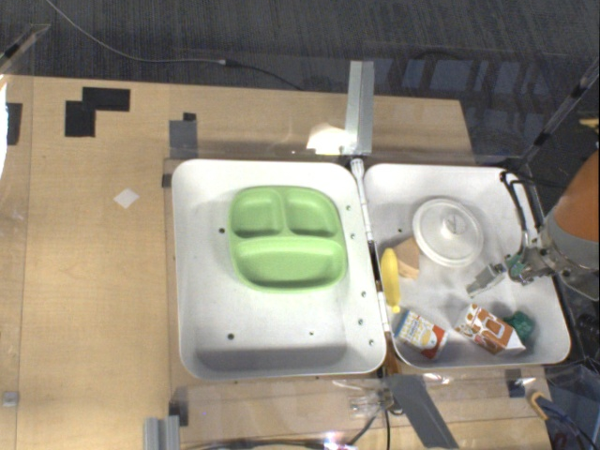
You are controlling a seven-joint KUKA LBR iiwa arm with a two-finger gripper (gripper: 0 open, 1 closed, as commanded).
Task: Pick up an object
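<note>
I see my gripper low at the right side of the right white bin, just above the small brown-and-white carton; whether it is spread or pinched I cannot tell. I would drop straight onto that carton, staying off the round white lidded container at centre and the green object touching the carton's right end.

A light wooden bench fills the lower part, with black square marks near its far left corner. Behind it lies a dark grey carpet floor, and a thin cable runs across this carpet.
</note>
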